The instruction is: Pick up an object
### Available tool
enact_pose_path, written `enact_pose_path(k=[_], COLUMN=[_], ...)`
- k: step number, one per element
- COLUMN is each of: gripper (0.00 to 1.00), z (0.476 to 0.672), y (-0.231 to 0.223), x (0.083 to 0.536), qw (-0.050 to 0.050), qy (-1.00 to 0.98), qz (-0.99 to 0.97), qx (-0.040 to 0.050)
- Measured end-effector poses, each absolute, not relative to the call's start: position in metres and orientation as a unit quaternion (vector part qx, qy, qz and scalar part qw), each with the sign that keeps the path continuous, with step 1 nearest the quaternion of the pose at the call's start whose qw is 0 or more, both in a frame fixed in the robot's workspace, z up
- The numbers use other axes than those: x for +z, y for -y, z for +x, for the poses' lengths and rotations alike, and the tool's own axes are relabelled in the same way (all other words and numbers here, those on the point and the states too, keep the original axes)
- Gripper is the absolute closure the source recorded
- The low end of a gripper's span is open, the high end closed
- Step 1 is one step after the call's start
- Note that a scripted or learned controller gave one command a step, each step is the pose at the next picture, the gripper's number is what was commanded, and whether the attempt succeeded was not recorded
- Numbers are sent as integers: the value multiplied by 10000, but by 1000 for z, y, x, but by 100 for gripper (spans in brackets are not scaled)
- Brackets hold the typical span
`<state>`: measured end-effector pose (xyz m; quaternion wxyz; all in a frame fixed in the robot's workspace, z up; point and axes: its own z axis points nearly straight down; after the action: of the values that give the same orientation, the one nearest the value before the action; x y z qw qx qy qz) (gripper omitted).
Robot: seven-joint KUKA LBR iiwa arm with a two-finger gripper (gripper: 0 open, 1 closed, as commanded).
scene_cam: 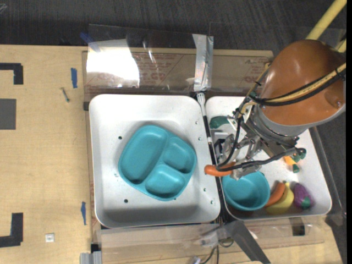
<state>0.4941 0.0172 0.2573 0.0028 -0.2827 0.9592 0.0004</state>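
My gripper (230, 166) hangs over the left side of the right bin (319, 175), under the grey wrist and orange band. A slim orange-red toy piece (215, 170) sits between its fingertips and sticks out left over the rim between the two bins. The fingers are shut on it. Just below it stands a teal bowl (247, 191). An orange toy (278, 191), a yellow one (283, 202) and a purple one (301, 196) lie to the bowl's right. A green object (219, 122) lies at the bin's back left, partly hidden by the arm.
The left bin (104, 120) holds a teal divided plate (158, 161) in its middle. A small orange and green toy (294, 159) lies near the right bin's right side. Cables hang around the wrist. The arm hides much of the right bin's back.
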Motion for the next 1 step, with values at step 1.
enact_pose_path(k=[1], gripper=[100], z=[490], y=[-38], x=[184], qw=[10], qy=[-9175], qz=[-3978], qx=[7])
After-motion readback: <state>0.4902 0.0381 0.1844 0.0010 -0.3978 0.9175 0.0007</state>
